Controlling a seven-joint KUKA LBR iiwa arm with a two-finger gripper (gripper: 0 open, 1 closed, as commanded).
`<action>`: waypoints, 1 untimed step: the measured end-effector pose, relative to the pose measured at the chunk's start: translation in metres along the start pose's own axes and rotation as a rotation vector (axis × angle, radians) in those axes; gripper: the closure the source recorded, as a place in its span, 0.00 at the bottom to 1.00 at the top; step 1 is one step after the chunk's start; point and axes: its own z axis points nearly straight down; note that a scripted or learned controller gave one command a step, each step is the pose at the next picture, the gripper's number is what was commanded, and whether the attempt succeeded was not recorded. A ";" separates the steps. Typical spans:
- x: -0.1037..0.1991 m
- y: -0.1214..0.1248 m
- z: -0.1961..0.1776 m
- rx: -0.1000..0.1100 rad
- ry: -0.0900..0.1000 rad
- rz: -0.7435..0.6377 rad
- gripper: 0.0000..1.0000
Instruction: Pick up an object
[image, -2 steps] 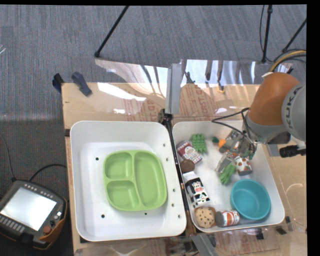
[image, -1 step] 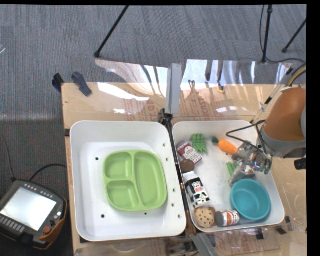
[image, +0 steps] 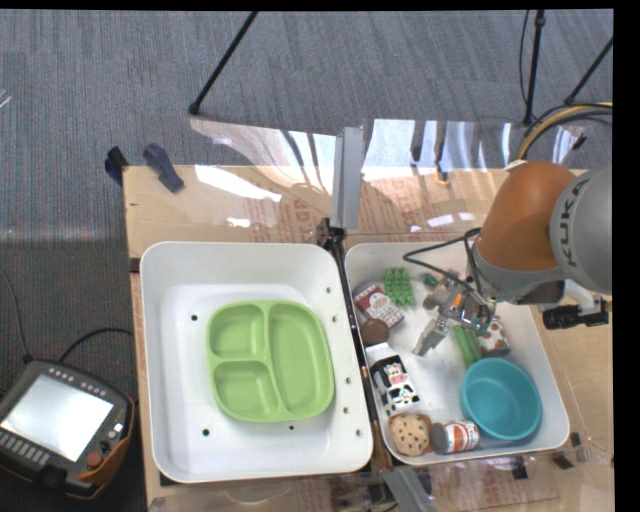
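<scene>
Objects for picking lie scattered in the right-hand white bin (image: 552, 385), and the pincer (image: 447, 322) hangs over the middle of that bin with its two fingers spread apart and nothing between them; one finger (image: 431, 339) slants down towards the bin floor, the other sits up beside the wrist. Just to the pincer's right lies a green stick-shaped piece (image: 467, 345), with a small red-and-white can (image: 493, 338) touching or just beside it; below these rests a teal bowl (image: 500, 398), upright, in the bin's near right corner. To the pincer's left is a red-and-white packet (image: 378, 303) and, beyond it towards the far wall, a green ridged toy (image: 399, 285); a dark brown round piece (image: 374, 331) sits just below the packet against the bin's left wall. Nearer the front lies a white carton with black cow patches (image: 391, 381); below that a chocolate-chip cookie (image: 409, 434) and a small can on its side (image: 456, 437), close together by the front wall. Above the pincer the grey arm with its orange band (image: 528, 217) comes in from the right. The left-hand white bin (image: 170, 290) holds a green divided plate (image: 270, 360) with three compartments, lying flat near its middle; both bins rest on a wooden bench (image: 230, 205); a handheld control pendant (image: 62, 425) lies on the floor at the lower left.
</scene>
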 end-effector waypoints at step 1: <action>0.029 -0.070 -0.002 -0.002 -0.006 -0.091 0.00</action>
